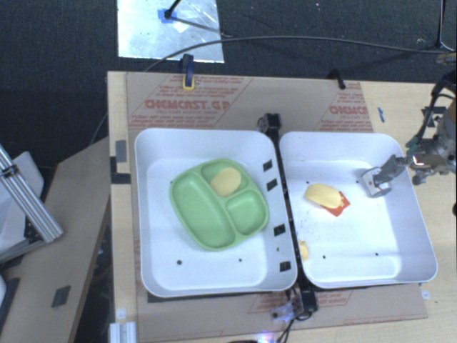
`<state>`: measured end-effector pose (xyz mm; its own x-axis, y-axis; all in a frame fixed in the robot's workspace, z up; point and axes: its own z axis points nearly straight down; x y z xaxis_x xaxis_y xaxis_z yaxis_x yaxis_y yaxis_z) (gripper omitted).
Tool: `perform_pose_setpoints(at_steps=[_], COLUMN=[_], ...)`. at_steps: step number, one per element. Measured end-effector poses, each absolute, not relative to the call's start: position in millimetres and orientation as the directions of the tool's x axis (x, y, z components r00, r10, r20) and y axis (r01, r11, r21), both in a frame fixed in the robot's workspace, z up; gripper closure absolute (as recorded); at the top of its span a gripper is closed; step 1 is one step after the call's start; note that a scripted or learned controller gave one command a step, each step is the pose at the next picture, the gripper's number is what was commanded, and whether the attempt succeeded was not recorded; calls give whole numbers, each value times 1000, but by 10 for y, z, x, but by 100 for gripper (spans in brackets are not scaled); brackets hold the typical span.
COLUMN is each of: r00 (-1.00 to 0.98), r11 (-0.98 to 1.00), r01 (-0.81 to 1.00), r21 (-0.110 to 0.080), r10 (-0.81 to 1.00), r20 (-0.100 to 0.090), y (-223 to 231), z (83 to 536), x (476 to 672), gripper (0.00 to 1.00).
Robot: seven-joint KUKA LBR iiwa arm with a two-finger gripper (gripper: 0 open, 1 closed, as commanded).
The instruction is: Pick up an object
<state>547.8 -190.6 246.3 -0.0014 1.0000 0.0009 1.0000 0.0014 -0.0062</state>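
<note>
- A silver foil sheet lies on the dark floor at upper left of the frame.
- A blue-and-yellow clamp grips the surface's far edge.
- Black clips join the two bins at centre.

Yellow-and-red object flat on right bin floor, left-centre
</note>
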Motion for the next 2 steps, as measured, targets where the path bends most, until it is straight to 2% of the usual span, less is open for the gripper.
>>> perform_pose_setpoints(at_steps=[1,2], r00=[-4,-2], r11=[4,2], r01=[1000,1000], r21=[1,2], r10=[1000,1000], r20=[-1,-1], y=[-1897,-1905], z=[2510,2125], x=[5491,5501], gripper=[0,0])
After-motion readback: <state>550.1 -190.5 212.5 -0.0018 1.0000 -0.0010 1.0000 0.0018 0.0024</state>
